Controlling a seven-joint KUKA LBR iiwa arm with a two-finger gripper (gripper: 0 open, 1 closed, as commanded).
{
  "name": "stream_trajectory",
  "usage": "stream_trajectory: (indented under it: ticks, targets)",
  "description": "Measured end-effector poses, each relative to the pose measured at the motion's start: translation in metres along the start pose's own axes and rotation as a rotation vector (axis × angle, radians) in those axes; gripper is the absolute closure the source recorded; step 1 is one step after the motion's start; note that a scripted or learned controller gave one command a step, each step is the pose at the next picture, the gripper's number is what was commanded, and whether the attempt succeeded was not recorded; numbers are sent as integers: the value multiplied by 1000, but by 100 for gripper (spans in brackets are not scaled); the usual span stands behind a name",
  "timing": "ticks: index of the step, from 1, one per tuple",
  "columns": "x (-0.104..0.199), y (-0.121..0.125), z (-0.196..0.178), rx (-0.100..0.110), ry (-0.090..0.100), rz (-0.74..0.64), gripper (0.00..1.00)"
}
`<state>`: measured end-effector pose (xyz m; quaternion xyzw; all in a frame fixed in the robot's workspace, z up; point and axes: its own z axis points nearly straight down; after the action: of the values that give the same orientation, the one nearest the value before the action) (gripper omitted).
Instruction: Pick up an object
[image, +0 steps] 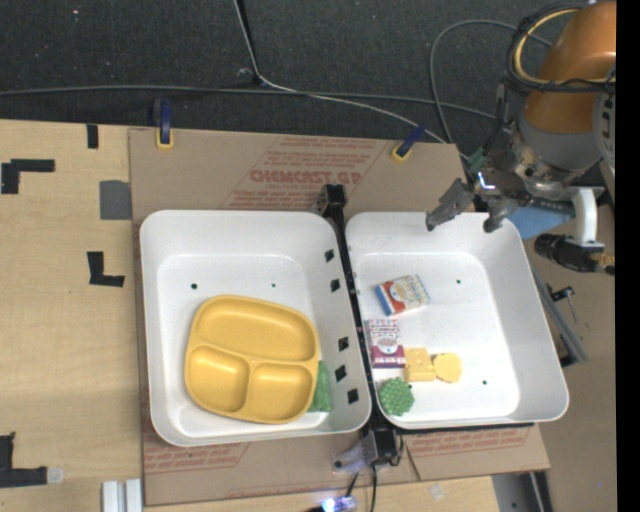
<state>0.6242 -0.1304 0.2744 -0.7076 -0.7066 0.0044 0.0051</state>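
My gripper (467, 212) hangs over the back edge of the right bin (520, 300), its two dark fingers spread apart with nothing between them. Below it in that bin lie a small red, white and blue carton (402, 294), a dark red packet (385, 342), a yellow toy piece (432, 367) and a green knobbly ball (396, 397). All sit well in front of the gripper and apart from it. In the left bin (165, 250) rests a yellow divided plate (250, 357), and a green item (322, 388) pokes out at its right edge.
A black clip-studded divider (345, 300) separates the two bins. The bins rest on a cardboard sheet (290, 170) held by clamps. Cables (300, 90) run across the dark backdrop behind. The arm's orange band (585, 45) is at the top right.
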Motion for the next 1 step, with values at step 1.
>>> stream_trajectory:
  ticks: [1]
  targets:
    - [0,2,-7,-12,-2,-3,0]
